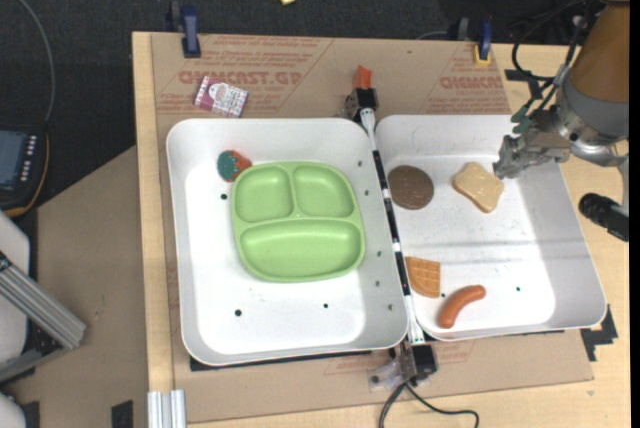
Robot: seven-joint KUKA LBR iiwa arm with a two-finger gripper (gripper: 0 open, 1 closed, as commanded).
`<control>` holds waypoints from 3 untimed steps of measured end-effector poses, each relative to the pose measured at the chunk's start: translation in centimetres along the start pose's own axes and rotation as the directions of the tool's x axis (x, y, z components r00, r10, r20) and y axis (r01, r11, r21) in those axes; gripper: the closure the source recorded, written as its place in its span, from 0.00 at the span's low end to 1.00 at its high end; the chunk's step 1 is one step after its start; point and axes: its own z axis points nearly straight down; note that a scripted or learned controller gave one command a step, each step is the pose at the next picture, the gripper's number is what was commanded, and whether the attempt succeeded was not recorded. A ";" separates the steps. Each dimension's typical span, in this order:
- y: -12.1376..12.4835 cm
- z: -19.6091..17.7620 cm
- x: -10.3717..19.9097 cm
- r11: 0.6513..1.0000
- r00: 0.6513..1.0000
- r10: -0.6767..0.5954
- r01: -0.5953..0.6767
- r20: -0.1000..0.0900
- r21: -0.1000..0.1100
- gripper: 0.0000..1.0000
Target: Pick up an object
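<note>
Nearest to us, at the bottom edge of the bench, a black clamp [418, 362] grips the seam where the two white bins meet, with a dark cable trailing off below it. Moving from the left, we see the left bin [200, 286], which holds a green divided plate [297, 221] lying flat near its middle, three compartments facing up. Just beside the plate's upper left corner sits a small round toy in red and teal [233, 165], touching or nearly touching the plate rim. Above that bin, on the cardboard bench top, lies a small pink and white packet [220, 96].

Crossing the seam, we come to the right bin [560, 286]. A brown round disc [410, 187] lies near its upper left, close to the dividing wall. Lower down, a small orange waffle-like square [424, 277] rests against the seam, and just to its right a red-orange sausage [461, 304] lies tilted near the bin's front wall. A tan bread-like piece [478, 187] lies toward the upper middle of this bin.

At the right, our gripper [510, 159] hangs over the right bin just beside the bread piece's upper right edge, close enough that we cannot tell whether it touches. Whether it stands wide or narrow we cannot tell, and we see nothing held in it.
</note>
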 end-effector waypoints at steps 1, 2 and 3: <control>0.1 -0.3 0.5 1.000 1.000 -0.005 0.005 -0.004 0.006 1.00; 0.2 -1.3 0.5 1.000 1.000 -0.005 0.005 -0.003 0.002 1.00; 0.3 -2.3 0.5 1.000 1.000 -0.005 0.005 -0.002 -0.001 1.00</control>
